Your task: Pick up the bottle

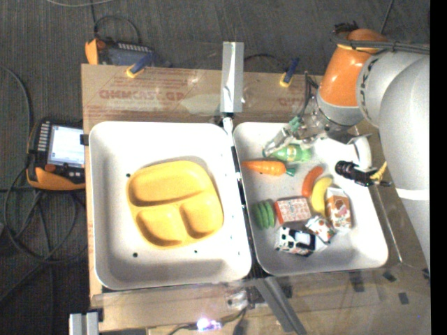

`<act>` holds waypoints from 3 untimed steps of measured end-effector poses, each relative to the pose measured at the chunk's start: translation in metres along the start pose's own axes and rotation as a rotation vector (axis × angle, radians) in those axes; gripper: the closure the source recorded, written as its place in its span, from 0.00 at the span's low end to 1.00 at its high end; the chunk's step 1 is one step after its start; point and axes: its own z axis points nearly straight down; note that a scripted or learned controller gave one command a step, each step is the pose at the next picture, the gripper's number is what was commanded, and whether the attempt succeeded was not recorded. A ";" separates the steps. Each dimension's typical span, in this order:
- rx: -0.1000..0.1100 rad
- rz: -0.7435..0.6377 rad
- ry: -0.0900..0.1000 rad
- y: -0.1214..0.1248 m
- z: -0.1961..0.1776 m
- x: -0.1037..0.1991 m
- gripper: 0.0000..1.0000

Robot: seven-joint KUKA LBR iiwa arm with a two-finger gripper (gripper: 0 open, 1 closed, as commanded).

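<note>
**Arm reaches over bottle in right bin**

The gripper [292, 137] sits over the green bottle [293, 152] at the right bin's [363, 257] 11 o'clock corner; whether its jaws are open or closed cannot be told. A carrot [264, 167] lies just beside the bottle, at its 8 o'clock. A yellow tray [174, 202] fills the left bin [105, 187].

A yellow divided tray [176, 202] lies in the left bin [105, 187]. To the tray's right, in the right bin [363, 257], are a carrot [264, 167], a green ridged toy [264, 213], a red box [292, 209] and a black-and-white cow toy [294, 241]. Left of the tray, off the desk [140, 96], sits an orange handheld pendant [57, 155].
</note>
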 end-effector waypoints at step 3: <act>-0.014 0.034 -0.014 -0.013 -0.001 -0.036 0.00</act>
